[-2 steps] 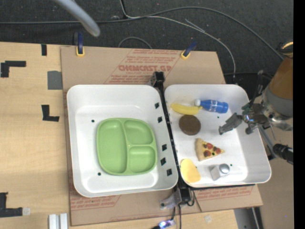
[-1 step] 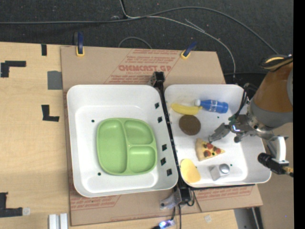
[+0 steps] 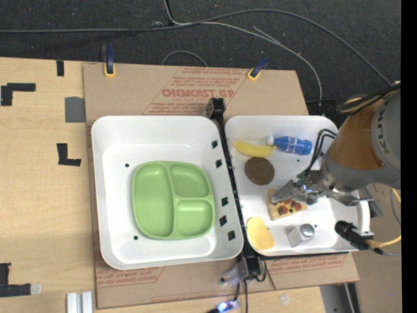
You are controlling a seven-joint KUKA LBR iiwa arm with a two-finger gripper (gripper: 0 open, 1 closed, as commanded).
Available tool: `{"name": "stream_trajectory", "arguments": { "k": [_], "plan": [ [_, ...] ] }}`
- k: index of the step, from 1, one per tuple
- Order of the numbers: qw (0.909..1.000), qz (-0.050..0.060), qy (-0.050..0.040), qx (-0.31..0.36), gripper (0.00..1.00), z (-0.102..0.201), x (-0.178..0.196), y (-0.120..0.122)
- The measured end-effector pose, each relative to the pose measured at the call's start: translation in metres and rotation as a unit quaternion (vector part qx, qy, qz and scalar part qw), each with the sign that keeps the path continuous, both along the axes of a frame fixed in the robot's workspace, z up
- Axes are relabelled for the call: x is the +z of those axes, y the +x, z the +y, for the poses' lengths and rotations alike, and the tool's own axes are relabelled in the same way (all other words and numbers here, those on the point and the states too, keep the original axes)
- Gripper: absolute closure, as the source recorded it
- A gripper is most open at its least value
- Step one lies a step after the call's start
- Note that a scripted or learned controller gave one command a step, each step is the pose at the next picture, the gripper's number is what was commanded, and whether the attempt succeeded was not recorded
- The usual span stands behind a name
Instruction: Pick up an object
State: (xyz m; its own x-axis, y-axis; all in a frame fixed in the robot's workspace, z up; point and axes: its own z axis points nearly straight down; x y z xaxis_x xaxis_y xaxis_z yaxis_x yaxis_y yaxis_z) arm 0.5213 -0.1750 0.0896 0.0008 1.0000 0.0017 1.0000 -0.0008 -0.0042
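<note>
Where the two white bins sit side by side on the counter (image 3: 39, 175), the left bin (image 3: 107, 142) holds a green divided plate (image 3: 172, 199) lying flat near its middle. The right bin (image 3: 326, 240) holds the loose items. A yellow banana (image 3: 253, 150) lies near the bin's far edge, just beside a blue bottle with a white cap (image 3: 288, 144). A round brown disc (image 3: 259, 171) sits just below the banana. A slice of pizza (image 3: 287, 208) lies near the middle of the bin, with a small grey block (image 3: 300, 233) just beside it toward the near edge. A pale yellow rounded piece (image 3: 260, 234) rests in the near left corner of that bin, against the dividing wall.

The arm (image 3: 365, 142) reaches in from the right, its orange band visible above the wrist. The end effector (image 3: 291, 192) is low over the right bin, directly above the pizza slice and overlapping its upper edge. Whether it touches the slice cannot be determined. Its opening cannot be told from this view, and no object is seen held by it.

The bins rest on a sheet of brown cardboard (image 3: 189, 90), fixed at its far edge by two clamps (image 3: 109, 60). Black cables (image 3: 195, 18) run across the dark floor beyond.
</note>
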Motion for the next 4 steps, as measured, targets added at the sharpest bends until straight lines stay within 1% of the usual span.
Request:
{"name": "stream_trajectory", "arguments": {
  "k": [1, 2, 3, 4],
  "plan": [
    [1.0000, -0.001, 0.0004, 0.001, 0.00, 0.000, -0.003, 0.002],
    [1.0000, -0.005, 0.0008, 0.003, 1.00, 0.001, 0.008, 0.006],
    [1.0000, -0.001, -0.0007, 0.001, 1.00, 0.001, 0.047, 0.007],
    [1.0000, -0.002, -0.0008, 0.002, 1.00, 0.007, 0.089, 0.012]
  ]
}}
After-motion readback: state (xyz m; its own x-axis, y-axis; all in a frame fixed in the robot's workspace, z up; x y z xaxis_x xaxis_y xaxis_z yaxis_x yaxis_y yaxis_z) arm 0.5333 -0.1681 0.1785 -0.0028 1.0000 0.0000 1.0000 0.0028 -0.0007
